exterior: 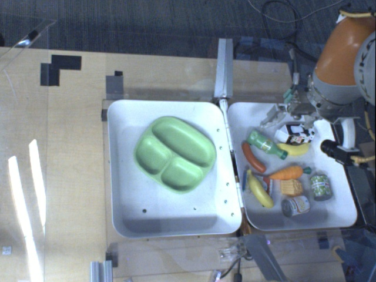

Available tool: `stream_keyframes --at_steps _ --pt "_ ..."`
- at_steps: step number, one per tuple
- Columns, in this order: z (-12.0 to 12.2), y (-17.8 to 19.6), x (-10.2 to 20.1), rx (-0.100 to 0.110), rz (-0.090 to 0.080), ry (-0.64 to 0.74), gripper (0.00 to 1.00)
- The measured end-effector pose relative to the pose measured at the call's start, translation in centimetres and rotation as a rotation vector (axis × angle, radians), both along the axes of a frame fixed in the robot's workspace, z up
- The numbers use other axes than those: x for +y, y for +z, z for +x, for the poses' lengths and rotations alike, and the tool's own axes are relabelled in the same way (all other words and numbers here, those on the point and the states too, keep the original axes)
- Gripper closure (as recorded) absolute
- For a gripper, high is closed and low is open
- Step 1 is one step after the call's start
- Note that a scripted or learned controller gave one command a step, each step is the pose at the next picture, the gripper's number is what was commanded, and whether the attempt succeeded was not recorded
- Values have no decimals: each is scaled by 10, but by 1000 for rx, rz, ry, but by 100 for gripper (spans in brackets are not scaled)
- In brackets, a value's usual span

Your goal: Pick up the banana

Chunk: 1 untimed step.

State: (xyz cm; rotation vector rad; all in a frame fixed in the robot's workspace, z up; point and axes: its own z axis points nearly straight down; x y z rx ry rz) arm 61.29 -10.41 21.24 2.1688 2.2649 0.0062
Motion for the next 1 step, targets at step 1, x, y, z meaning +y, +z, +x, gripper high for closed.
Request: stream_keyframes --at_steps 1 --pt "-29 -22 -52 1 0 -14 0"
